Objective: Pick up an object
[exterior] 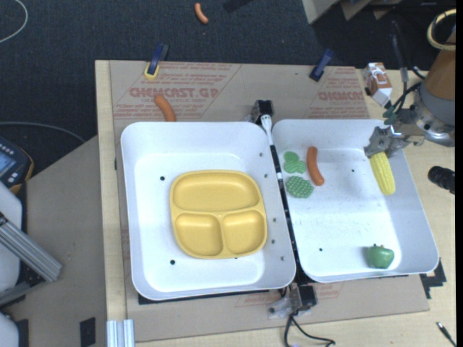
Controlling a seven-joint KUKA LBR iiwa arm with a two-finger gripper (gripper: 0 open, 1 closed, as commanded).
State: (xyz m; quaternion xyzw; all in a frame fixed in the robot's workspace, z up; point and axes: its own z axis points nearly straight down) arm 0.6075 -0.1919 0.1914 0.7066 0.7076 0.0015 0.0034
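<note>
Corn cob [383,173] lies in the right bin [340,259], far-right part, w/ the gripper [382,142] right at its far end, poss. touching; can't tell if the pincer is spread or pressed together, too small and blurred. Nothing looks lifted yet, so the grasp and raise are prob. both left. Other picks in same bin: sausage [314,165] and green pieces [296,176] at far left, green pepper [380,256] near-right; yellow tray [217,213] sits in left bin [145,165].

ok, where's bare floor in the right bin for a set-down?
Right bin: bare middle and front, between the sausage, corn and green pepper. Crowded at the leafy greens beside the sausage, and where the gripper meets the corn.
</note>
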